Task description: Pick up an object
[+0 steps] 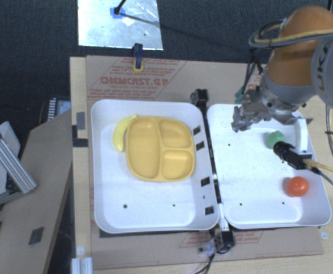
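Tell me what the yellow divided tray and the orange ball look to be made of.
Yellow divided tray: likely moulded plastic, smooth with a dull sheen; one even colour and rounded compartment walls. Orange ball: probably plastic or rubber, matte and uniform in colour; too small here to tell which.

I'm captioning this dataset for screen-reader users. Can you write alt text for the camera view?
A grey robot arm with an orange band reaches from the right, its tool above the upper part of the right shallow white bin, which holds a small green round object and an orange ball. The left shallow white bin holds a yellow plastic divided tray beside a yellow banana.
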{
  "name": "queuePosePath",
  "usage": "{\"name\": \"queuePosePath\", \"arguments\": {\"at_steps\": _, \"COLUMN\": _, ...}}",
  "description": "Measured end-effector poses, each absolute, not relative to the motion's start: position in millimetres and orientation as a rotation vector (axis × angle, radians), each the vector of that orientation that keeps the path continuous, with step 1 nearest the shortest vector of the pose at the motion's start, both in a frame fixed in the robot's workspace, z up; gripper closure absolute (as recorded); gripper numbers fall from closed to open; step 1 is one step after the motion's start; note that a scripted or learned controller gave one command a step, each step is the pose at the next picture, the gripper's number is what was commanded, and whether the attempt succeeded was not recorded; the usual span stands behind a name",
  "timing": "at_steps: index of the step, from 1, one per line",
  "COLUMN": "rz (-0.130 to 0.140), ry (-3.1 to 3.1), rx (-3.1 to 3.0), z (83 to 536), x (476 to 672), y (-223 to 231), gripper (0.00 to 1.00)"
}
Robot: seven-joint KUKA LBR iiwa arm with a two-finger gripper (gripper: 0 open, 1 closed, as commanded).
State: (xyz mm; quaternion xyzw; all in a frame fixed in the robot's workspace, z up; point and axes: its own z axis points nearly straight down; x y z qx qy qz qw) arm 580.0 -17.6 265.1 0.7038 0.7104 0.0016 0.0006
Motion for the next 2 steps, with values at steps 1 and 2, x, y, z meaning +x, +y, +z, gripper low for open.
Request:
{"name": "queuePosePath", "arguments": {"at_steps": 1, "rz": 0.006, "ry": 2.232, "rx": 2.209, "z": 267.0, "x": 584.7, "y": 36.5, "gripper": 1.0}}
{"name": "queuePosePath", "arguments": {"at_steps": 2, "rz": 0.004, "ry": 2.233, "rx": 2.21, "z": 260.3, "x": 584.7, "y": 94.1, "gripper": 1.0}}
